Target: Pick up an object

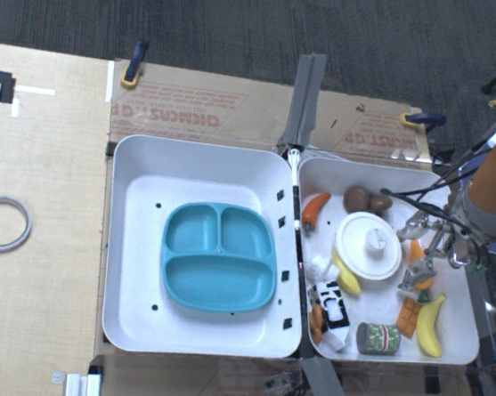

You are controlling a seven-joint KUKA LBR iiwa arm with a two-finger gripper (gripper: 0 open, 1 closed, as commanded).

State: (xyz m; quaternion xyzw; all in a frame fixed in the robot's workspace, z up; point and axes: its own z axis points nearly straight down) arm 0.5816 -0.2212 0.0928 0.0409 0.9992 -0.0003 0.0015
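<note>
The jaws (pixel 422 259) are hanging low over the right bin (pixel 467 350), near its right wall; whether they are spread or pressed together cannot be told, and nothing is showing between them. A white lid (pixel 369 245) is lying just left of the jaws. A banana (pixel 431 324) is lying just below them, with a green can (pixel 379 339) lower left. A teal tray (pixel 220 257) is sitting well left, in the left bin (pixel 128 223).
</note>
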